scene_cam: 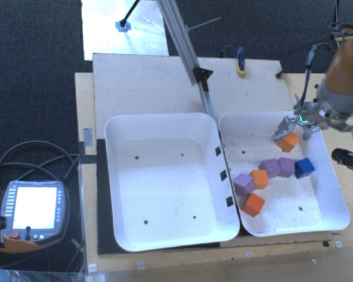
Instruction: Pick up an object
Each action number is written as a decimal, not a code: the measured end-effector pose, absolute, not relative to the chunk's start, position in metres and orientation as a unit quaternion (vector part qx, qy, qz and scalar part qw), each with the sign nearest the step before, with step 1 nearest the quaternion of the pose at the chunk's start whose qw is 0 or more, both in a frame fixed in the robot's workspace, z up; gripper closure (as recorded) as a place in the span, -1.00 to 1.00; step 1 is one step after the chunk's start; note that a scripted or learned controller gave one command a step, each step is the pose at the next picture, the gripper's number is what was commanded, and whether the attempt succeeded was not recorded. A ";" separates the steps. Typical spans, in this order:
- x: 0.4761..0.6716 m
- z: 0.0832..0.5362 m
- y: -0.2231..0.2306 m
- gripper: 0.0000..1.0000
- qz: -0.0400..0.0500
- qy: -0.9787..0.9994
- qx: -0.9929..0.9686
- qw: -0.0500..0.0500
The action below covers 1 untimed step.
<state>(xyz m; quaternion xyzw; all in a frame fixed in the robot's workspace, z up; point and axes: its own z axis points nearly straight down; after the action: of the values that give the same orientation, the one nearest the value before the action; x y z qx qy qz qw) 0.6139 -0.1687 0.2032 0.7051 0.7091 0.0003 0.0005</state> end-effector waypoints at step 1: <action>0.615 0.144 -0.176 -1.00 -0.001 0.708 0.706 -0.001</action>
<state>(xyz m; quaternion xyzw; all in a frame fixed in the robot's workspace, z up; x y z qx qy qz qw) 0.6154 -0.1762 0.1442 0.7065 0.7078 -0.0013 -0.0014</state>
